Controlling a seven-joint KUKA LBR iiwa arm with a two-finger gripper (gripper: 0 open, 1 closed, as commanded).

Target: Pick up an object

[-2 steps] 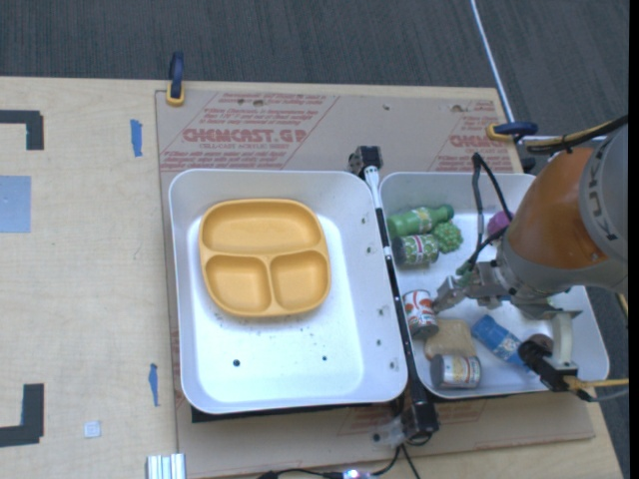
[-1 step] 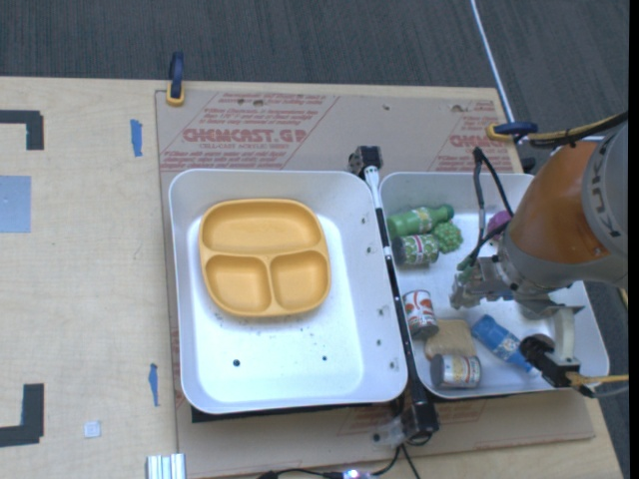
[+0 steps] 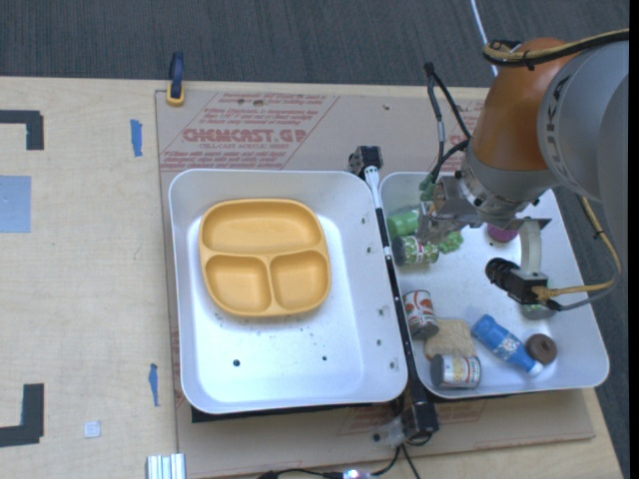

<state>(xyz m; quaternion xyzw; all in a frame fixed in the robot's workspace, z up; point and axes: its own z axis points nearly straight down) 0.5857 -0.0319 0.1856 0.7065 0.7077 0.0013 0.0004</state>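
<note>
You see the gripper low in the right bin, over a green object and a small can crowded against the bin's left wall. You cannot tell its grip state, since the wrist hides it. The likely pick target is that green object, pressed near the divider, which leaves little room on that side. Other candidates lie nearer you: a red-and-white can, a blue bottle, a tan sponge. The left bin holds a yellow divided plate
</note>
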